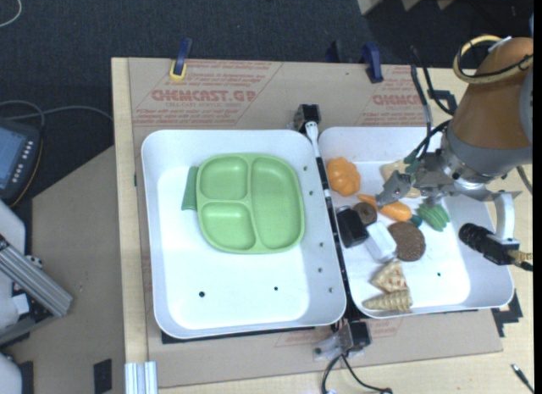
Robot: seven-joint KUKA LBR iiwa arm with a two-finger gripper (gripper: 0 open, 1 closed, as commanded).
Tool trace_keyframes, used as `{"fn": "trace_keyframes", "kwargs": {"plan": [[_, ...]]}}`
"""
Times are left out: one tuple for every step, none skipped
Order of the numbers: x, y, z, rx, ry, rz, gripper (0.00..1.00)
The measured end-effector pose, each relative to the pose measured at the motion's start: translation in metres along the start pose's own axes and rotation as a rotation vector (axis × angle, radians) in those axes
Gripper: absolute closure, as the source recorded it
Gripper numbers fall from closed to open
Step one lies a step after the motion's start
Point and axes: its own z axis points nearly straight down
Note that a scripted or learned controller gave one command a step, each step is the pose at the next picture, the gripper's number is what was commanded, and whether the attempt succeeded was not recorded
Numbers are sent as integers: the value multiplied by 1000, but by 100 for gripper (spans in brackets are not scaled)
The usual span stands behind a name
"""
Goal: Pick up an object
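The right bin holds several small things. My gripper hangs low over its middle, open, with nothing seen between its fingers. Just below it lie an orange carrot-like piece and a small green piece. A rounded orange thing sits at the bin's upper left. A small brown lump, a black block, a white piece and a dark brown round thing lie left of and below the gripper. Two beige shell-like pieces rest near the front wall.
The left bin bears a green divided plate in its upper half. A narrow ridge separates the two bins. The bench's cardboard top runs behind both bins, with clamps at its far edge.
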Motion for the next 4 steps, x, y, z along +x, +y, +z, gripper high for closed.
{"fn": "trace_keyframes", "kwargs": {"plan": [[0,3,-8,-15,-2,-3,0],[0,6,55,-10,-1,-2,0],[-6,12,88,-26,-8,2,0],[-2,14,77,-35,-4,2,100]]}}
